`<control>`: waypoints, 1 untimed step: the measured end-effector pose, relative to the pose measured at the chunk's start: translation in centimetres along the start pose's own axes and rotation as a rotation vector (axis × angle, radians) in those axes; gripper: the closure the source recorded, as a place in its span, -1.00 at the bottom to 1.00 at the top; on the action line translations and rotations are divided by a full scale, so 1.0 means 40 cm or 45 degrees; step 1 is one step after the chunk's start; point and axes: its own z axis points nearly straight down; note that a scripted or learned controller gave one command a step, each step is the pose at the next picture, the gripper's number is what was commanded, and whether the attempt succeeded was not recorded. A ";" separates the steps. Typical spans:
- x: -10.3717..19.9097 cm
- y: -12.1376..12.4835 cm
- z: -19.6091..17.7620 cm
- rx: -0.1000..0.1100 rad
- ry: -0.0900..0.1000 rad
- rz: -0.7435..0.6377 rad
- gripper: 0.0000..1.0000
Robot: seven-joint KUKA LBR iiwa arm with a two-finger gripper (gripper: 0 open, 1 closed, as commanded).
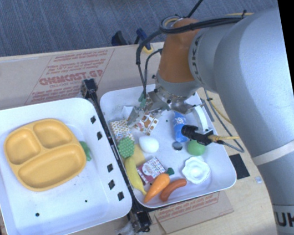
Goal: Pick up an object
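We couldn't tell how the claw (pixel 147 110) stood, buried low in the right bin's (pixel 224 169) far corner over a packet (pixel 147 123), and with the egg (pixel 149 144) and bottle (pixel 180 128) crowding in, we figured it'd snag two things or nothing.
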 end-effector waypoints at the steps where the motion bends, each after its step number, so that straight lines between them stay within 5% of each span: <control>1: 0.047 -0.055 0.043 -0.014 -0.006 -0.351 -1.00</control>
